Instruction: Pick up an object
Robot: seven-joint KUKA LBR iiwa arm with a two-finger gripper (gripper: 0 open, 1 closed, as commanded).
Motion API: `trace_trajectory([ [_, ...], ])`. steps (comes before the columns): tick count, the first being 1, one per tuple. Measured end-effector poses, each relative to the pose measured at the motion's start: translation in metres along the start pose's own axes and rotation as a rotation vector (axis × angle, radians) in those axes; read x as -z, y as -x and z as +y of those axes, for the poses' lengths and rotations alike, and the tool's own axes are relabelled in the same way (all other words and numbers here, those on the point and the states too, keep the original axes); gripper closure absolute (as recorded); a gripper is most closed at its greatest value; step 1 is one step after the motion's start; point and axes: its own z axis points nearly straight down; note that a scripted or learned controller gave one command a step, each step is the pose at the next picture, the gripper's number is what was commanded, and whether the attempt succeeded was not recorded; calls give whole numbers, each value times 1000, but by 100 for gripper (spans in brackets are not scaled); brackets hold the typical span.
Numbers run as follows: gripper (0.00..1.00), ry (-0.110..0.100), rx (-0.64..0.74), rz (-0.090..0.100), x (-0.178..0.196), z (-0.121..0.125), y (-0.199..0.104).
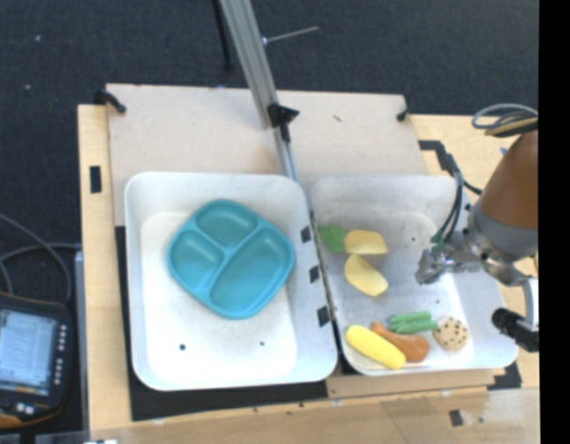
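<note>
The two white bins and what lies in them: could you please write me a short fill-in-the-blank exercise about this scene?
1. The blue divided plate lies in the ____ bin.
2. The plate has ____ compartments.
3. The round cookie lies in the ____ bin, near the green bean pod.
4. The gripper hangs over the ____ bin.

Missing words: left; three; right; right

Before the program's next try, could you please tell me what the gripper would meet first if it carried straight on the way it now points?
Probably the bare floor of the right bin: the gripper seems to point down there, right of the yellow pieces, though depth is unclear.
</note>
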Motion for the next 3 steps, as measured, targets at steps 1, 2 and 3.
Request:
trace_trajectory([
  [1,100,2,1,0,55,-6,-3],
  [2,100,4,2,-1,120,-4,-5],
  [3,100,-6,4,3,106,14,-59],
])
